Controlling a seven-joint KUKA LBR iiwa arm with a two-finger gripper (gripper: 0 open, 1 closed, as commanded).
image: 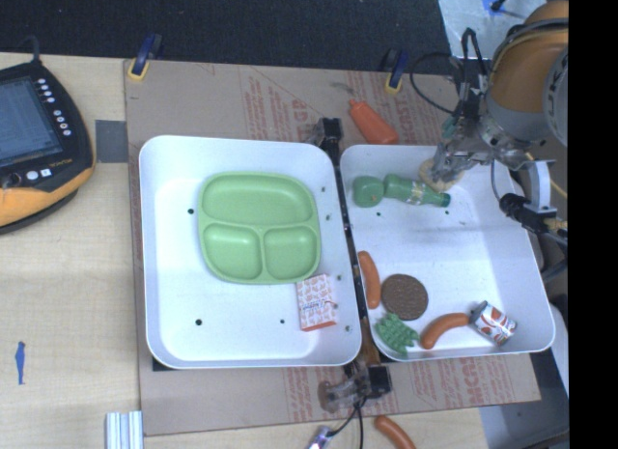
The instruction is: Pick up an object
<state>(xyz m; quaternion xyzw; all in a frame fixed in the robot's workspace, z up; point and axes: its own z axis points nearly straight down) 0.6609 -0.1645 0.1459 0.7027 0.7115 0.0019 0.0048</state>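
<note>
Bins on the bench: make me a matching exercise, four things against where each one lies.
Things:
1. green divided plate
2. brown round cookie
3. small can
4. green bottle

Places:
A. right bin, near right corner
B. left bin, middle
C. right bin, far end, under the pincer
D. right bin, near middle, beside a sausage

Pairs: 1-B, 2-D, 3-A, 4-C

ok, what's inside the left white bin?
The left white bin holds a light green three-compartment plastic tray and a small red-and-white printed packet at the tray's near-right corner. Whatever lies beneath the tray is covered.
</note>
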